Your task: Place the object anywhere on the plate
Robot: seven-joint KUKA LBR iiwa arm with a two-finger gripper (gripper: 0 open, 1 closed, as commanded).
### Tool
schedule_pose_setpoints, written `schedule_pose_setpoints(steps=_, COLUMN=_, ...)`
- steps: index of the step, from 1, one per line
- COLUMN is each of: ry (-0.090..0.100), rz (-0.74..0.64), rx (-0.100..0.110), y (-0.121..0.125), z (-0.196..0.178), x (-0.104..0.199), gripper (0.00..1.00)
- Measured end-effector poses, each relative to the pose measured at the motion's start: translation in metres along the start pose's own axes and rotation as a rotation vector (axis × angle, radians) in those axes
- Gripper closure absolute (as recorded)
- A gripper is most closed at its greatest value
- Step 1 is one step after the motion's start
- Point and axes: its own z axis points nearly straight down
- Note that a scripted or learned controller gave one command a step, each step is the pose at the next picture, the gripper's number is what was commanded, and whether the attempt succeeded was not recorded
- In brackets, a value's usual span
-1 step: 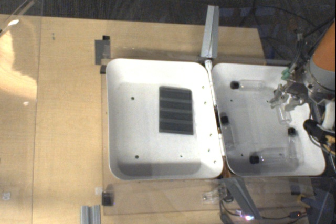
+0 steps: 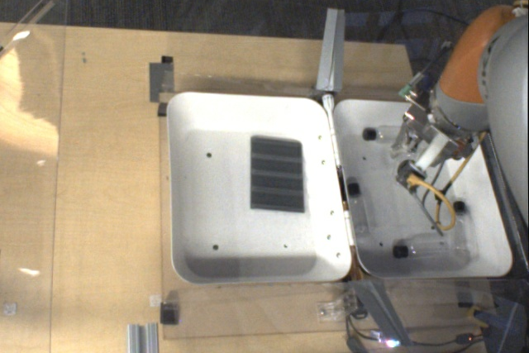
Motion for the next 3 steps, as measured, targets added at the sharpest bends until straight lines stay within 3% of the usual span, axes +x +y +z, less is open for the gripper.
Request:
schedule_pose_setpoints(steps=1, ry=0.002, rz=-0.290, rx=-0.003, y=-0.006, z=-0.013, x=0.092, gripper=1.00)
schedule_pose_setpoints(steps=2, ry=0.002, rz=-0.146, rx=-0.002, y=-0.042, z=-0.013, x=0.169, gripper=1.00)
schedule_pose_setpoints(steps=3, ry=0.005, rz=-0.205, rx=-0.005, y=-0.087, z=-0.129, x=0.221, gripper=1.00)
